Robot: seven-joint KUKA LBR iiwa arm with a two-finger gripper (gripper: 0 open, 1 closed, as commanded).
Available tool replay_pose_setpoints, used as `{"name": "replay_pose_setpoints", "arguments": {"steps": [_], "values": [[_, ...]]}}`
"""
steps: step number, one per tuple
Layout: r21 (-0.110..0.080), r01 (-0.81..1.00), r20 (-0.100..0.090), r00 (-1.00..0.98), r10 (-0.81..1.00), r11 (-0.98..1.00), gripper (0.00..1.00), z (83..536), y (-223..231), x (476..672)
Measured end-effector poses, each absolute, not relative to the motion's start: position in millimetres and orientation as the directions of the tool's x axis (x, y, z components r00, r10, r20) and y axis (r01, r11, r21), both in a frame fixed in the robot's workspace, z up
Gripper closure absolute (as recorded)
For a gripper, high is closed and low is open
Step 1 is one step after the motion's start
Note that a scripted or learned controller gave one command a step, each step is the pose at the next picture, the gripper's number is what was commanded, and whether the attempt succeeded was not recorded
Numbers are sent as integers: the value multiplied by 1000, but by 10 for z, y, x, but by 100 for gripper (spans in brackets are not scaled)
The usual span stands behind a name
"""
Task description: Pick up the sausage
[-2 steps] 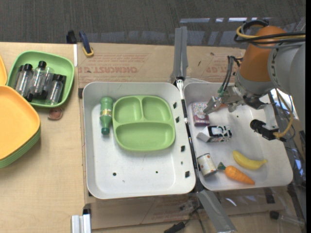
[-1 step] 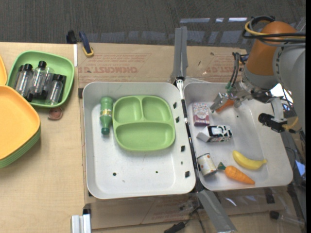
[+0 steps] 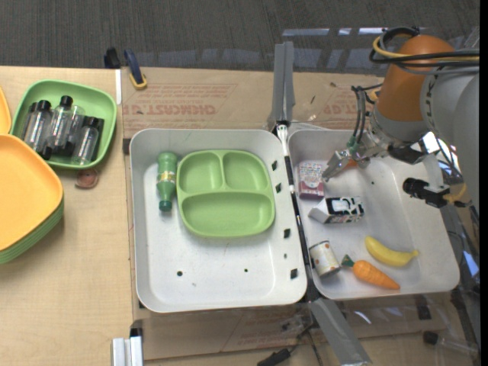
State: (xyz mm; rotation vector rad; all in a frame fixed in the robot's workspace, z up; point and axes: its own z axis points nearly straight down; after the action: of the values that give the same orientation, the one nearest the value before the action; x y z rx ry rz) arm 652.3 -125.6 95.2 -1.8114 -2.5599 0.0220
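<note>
While the gripper (image 3: 341,161) hangs over the right bin (image 3: 435,277) near a pink packet (image 3: 310,178), its fingers look parted and hold nothing

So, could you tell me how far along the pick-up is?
Nothing looks done yet. The gripper is above the right bin, beside the pink packet, carrying nothing I can see. No sure sausage; perhaps the can lower down. Finding, grasping and lifting remain.

The sausage I'm after looks to be the small reddish-brown piece (image 3: 86,179). It lies flat on the desk toward its left edge, outside both bins, tucked against the green tray's (image 3: 46,91) near rim.
</note>
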Motion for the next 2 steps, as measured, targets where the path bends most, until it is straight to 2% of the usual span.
{"name": "replay_pose_setpoints", "arguments": {"steps": [1,2], "values": [[1,972,-2,-237,972,237,0,1841,-1166,6590],[14,925,-10,-379,925,379,0,1027,-1357,6635]]}}
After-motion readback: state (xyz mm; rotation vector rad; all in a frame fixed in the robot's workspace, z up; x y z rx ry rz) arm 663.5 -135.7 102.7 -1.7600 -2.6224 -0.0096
